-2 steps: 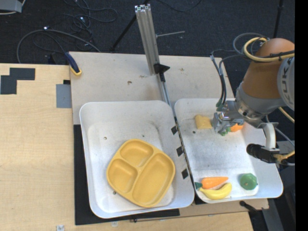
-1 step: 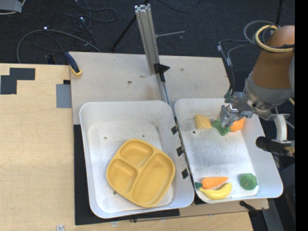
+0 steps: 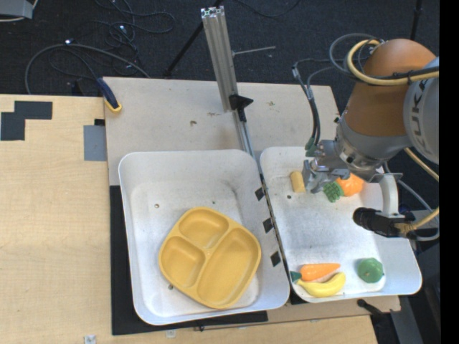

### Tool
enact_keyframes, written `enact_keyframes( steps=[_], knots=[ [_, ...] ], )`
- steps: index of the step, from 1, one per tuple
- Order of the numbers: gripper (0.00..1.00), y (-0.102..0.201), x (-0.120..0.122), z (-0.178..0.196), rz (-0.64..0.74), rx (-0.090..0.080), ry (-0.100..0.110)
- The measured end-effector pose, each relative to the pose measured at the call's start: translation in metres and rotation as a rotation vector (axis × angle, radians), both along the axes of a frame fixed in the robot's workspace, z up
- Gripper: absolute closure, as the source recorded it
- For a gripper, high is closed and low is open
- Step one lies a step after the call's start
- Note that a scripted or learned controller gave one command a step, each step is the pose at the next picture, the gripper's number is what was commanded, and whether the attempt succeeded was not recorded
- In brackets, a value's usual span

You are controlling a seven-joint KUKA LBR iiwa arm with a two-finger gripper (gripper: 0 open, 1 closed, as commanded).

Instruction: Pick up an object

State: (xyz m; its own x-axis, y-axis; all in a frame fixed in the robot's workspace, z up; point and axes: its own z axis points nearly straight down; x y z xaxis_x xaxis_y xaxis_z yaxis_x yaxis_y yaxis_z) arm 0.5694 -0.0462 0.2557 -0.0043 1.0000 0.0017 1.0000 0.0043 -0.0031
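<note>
A: Where is the tool (image 3: 316, 180) hanging?
B: Over the right bin (image 3: 315, 228), beside a small yellow block (image 3: 297, 182) and toy carrot (image 3: 343, 187).
A: Is it gripping?
B: Its finger state is impossible to tell.

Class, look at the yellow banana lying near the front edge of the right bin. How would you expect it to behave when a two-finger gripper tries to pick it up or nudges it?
The banana looks like a smooth, glossy toy, so it is probably light and stiff, and may slip between fingers. Its curved shape suggests it could rock or pivot when nudged. It lies against the carrot near the bin's rim, so a push would likely shift both.
</note>
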Motion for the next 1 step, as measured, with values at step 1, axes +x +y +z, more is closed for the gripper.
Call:
enact_keyframes(
  steps=[1],
  knots=[
    [1.00, 0.0476, 0.0068, -0.0040, 0.000, -0.001, 0.000]
  ],
)
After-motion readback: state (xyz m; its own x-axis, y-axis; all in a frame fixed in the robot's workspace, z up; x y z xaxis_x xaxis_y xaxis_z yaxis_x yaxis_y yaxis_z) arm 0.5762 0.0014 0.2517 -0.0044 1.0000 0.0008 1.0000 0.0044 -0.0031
